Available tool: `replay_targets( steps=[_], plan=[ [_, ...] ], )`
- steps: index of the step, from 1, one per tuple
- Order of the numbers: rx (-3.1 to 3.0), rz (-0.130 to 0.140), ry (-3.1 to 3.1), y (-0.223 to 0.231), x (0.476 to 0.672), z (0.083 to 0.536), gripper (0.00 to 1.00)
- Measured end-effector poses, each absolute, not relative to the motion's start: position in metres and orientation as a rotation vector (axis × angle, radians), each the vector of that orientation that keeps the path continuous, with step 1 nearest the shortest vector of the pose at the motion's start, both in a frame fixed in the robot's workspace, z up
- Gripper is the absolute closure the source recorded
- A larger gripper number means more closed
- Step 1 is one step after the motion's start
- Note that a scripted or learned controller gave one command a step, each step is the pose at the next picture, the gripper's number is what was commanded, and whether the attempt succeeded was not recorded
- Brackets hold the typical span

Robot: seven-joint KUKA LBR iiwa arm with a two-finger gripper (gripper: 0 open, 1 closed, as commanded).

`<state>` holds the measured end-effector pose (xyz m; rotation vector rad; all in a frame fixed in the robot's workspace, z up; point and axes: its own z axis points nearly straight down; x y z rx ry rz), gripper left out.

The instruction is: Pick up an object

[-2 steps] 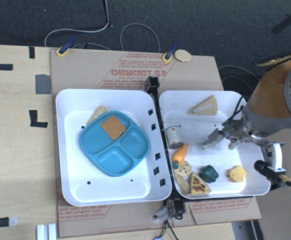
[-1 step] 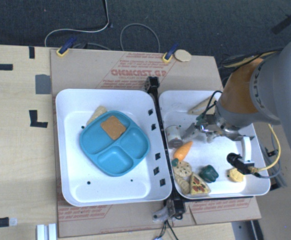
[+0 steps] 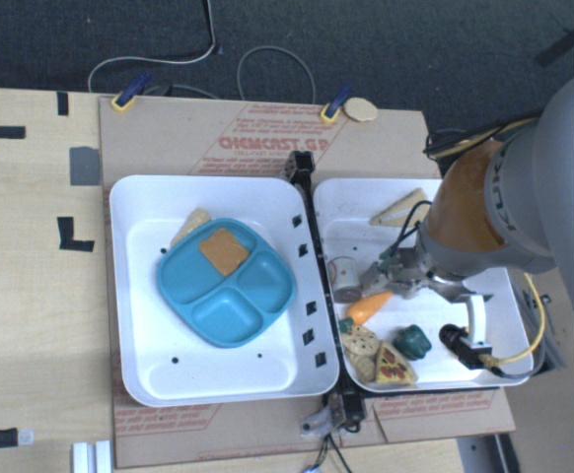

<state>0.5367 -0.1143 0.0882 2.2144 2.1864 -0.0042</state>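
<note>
Near the middle of the right bin [image 3: 484, 190], beside the divider, lies your likeliest target: the orange carrot-shaped piece [image 3: 368, 307], slanting up to the right. Your gripper [image 3: 391, 276] hangs just above its upper end, close to a small grey round item [image 3: 346, 276]. You cannot tell from this slant whether the pincer is wide, narrow or closed, and nothing is visibly held. To do this step well, I would centre over the carrot's thick middle, not its tip, turn the wrist so the closing line crosses its short axis, and come straight down. Watch the pizza slice [image 3: 394, 368], the cracker [image 3: 359, 343] and the teal lump [image 3: 412, 341] just below; a skewed descent could nudge them. Over in the left bin [image 3: 144, 205] sits a blue tray [image 3: 230, 284] holding a brown square [image 3: 225, 251], well apart
</note>
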Motion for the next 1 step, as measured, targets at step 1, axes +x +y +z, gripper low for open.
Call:
replay_targets(
  steps=[1],
  plan=[
    [2.226, -0.003, 2.212, -0.1967, 0.5286, 0.1116, 0.00]
  ],
)
